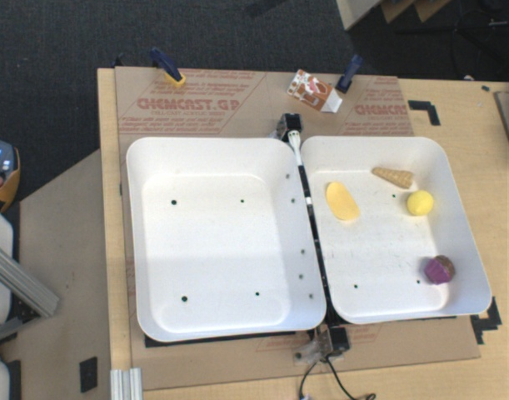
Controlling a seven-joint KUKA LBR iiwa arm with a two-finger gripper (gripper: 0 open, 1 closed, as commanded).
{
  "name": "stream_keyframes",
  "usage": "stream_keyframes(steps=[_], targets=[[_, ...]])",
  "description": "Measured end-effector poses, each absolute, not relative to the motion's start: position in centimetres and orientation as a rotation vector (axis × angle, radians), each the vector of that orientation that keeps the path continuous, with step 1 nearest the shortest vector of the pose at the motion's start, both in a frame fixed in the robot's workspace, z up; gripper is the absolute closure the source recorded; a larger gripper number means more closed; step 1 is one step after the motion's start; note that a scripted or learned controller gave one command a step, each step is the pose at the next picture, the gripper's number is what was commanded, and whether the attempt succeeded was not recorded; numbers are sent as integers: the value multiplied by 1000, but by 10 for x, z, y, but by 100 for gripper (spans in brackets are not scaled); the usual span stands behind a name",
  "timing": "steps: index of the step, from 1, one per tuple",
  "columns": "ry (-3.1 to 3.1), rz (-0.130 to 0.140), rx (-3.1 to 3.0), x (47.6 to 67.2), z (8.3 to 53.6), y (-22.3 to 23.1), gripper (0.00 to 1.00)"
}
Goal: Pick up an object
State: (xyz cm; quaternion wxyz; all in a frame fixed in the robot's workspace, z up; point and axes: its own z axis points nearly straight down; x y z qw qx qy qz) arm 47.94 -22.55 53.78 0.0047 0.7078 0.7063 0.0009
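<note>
- Two shallow white bins sit side by side on a brown cardboard sheet (237, 98) printed with red lettering, which covers the bench (62, 223).
- The left bin (150, 161) shows a bare white floor with four small dark dots.
- The right bin (462, 232) holds four objects, all apart from one another.
- A yellow oval piece (342, 201) lies near the bin's left wall, in the upper half.
- A tan cone (393, 176) lies on its side near the far wall — its tip points toward the view's left.
- A yellow ball (419, 202) rests just below and to the right of the cone, close to it but not touching.
- A purple object (439, 269) sits near the right wall in the lower part of the bin, well apart from the others.
- Two blue clamps (167, 65) grip the far edge of the cardboard, and a small red-and-white packet (314, 91) lies on the cardboard beyond the bins.
- As for the end effector, I cannot tell how wide it stands or whether it has hold of anything.
</note>
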Motion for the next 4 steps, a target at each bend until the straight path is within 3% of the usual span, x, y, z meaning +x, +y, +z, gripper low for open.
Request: stream_keyframes(steps=[1, 2, 3, 4], targets=[[2233, -3, 2217, 605, 391, -192, 100], [2216, 18, 2201, 603, 546, -138, 100], [2209, -4, 2232, 550, 536, -224, 100], [2218, -1, 2226, 483, 536, -225, 100]])
